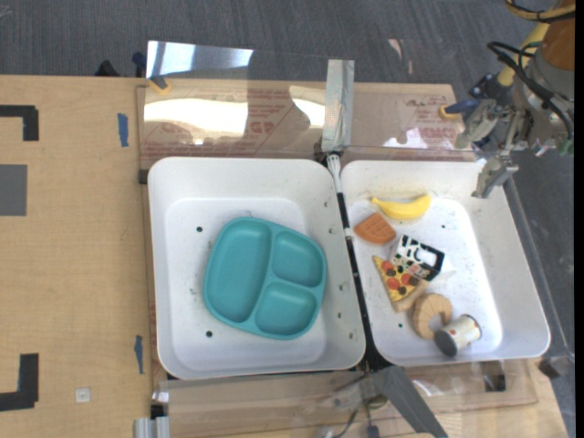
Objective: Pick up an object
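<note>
The right bin (511,272) holds several small objects. A yellow banana (402,207) lies near its far wall, with an orange wedge-shaped piece (374,229) just below it. A black-and-white item (421,255) and a toy pizza slice (399,280) sit in the middle. Toward the front are a round wooden piece (431,312) and a small white cylinder with a grey end (456,333). My gripper (493,170) hangs above the bin's far right corner, to the right of the banana, and touches none of the objects.
In the left bin (173,199) lies a teal divided plate (265,276). A metal divider post (338,103) rises between the bins at the back. Cardboard covers the bench to the left, and cables trail from the arm at top right.
</note>
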Available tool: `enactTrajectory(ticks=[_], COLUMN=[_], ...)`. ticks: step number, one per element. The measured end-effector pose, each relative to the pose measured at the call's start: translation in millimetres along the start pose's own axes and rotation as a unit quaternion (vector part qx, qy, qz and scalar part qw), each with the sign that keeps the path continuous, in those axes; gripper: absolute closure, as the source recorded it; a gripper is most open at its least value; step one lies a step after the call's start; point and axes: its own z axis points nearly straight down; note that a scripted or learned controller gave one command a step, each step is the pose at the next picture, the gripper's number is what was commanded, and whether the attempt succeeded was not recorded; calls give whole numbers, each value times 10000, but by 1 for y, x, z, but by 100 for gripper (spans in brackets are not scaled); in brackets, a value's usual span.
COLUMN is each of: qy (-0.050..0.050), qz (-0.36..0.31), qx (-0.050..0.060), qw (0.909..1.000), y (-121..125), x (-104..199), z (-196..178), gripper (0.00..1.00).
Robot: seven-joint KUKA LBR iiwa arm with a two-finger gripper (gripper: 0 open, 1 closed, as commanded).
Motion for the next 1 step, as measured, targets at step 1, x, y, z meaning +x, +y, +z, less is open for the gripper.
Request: enactTrajectory(ticks=[1], qy=[39], qz=[-248], qx=[-9], qw=[9997], y=[-46], x=[10], z=[68], gripper=[0])
